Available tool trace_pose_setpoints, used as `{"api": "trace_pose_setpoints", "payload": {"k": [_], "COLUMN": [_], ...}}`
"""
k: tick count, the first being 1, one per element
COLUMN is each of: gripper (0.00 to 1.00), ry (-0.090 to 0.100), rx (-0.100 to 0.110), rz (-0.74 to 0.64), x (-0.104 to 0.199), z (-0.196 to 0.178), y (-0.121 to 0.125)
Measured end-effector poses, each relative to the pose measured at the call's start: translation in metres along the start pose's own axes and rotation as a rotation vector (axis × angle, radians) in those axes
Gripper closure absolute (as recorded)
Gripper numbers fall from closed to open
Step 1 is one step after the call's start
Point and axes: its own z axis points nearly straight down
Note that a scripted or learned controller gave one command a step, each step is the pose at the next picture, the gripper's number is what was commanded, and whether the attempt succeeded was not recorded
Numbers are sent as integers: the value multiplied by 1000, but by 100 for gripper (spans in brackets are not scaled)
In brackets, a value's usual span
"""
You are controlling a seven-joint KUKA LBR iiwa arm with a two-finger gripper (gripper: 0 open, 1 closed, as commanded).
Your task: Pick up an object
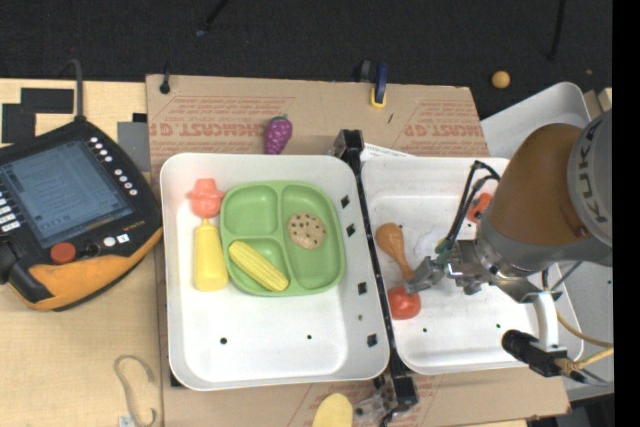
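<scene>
Here, nearest the camera, one yellow lemon-like toy (333,409) lies on the cardboard just below the two white bins, beside the black clamp at their shared lower edge. A metal hook (137,385) rests on the bench at the lower left.

The right bin (470,355) holds three loose things: one red tomato (404,304), one brown drumstick (393,246) lying just above it, and a small orange-red piece (482,204) partly hidden behind cables. The gripper (428,275) hangs low over this bin, its tip just right of the tomato and at the drumstick's lower end. Whether its fingers are spread or closed cannot be told, and nothing is plainly seen between them. The arm's (545,200) bulky grey and brown body covers most of the bin's right half.

The left bin (260,355) holds one green divided plate (255,210) with one corn cob (258,266) in its lower compartment and one cookie (306,231) in its right compartment. Left of the plate, touching its rim, stand one yellow bottle (208,256) and, above it, one pink toy (205,198).

Further back, one purple grape bunch (278,133) sits on the cardboard just beyond the left bin. One blue and yellow clamp (379,85) grips the cardboard's far edge. A teach pendant (65,205) lies at the left of the bench. One small orange ball (500,79) rests on the dark floor at the far right.
</scene>
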Motion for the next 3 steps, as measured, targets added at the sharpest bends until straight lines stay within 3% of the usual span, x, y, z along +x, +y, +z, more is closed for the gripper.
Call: {"api": "trace_pose_setpoints", "payload": {"k": [1,2,3], "gripper": [0,100,100], "ry": [-2,0,-2], "rx": [-19,-2,-8], "rz": [-5,4,3], "x": [2,0,-2], "z": [48,41,-2], "y": [5,-1,-6]}}
